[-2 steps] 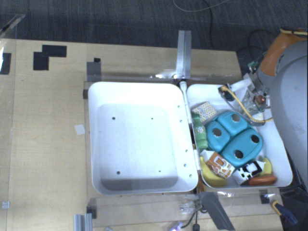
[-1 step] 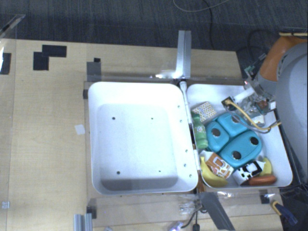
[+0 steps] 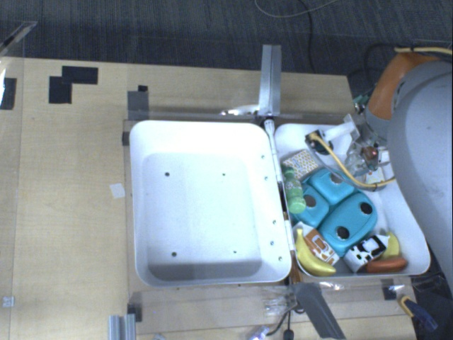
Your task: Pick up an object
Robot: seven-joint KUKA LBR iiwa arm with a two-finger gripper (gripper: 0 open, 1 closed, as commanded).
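Yellow banana (image 3: 313,252) with a brown patch lies at the near left corner of the right bin (image 3: 414,227), its long axis running from upper left to lower right, curved side toward the bin wall. Just beside it sit two teal blocks (image 3: 338,205). The gripper (image 3: 364,154) hangs over the bin's far side; its state cannot be told.

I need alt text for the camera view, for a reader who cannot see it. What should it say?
A grey robot arm reaches from the right over the right white bin, which holds two blue blocks, a yellow banana and other small toys. The left white bin sits beside it on a wooden bench.
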